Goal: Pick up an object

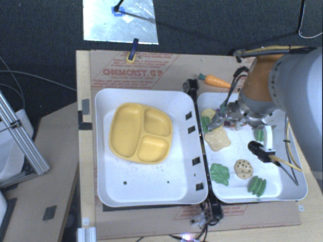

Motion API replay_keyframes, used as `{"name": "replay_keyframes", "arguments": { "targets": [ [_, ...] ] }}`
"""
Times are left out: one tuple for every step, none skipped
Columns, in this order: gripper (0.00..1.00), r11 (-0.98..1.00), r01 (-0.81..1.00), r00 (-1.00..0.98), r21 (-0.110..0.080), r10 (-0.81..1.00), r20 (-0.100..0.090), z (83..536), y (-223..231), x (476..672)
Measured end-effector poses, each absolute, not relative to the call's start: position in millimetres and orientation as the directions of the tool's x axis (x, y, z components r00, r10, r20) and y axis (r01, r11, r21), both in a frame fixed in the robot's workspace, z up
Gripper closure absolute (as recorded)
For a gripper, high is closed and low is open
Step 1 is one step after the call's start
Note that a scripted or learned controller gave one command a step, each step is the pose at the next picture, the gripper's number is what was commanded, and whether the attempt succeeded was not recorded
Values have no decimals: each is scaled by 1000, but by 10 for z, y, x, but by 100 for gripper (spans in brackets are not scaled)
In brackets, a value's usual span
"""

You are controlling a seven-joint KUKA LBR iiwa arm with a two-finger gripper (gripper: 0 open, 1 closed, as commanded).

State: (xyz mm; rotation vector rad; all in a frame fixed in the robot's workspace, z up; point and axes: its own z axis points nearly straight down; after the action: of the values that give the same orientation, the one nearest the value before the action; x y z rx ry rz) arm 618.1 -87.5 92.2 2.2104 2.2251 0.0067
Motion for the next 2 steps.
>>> {"name": "replay_keyframes", "arguments": {
  "targets": [
    [100, 9, 1000, -9, 6, 1000, -1, 1026, -880, 6170],
    [100, 12, 1000, -12, 11, 1000, 2, 1906, -114, 6376]
  ]
}}
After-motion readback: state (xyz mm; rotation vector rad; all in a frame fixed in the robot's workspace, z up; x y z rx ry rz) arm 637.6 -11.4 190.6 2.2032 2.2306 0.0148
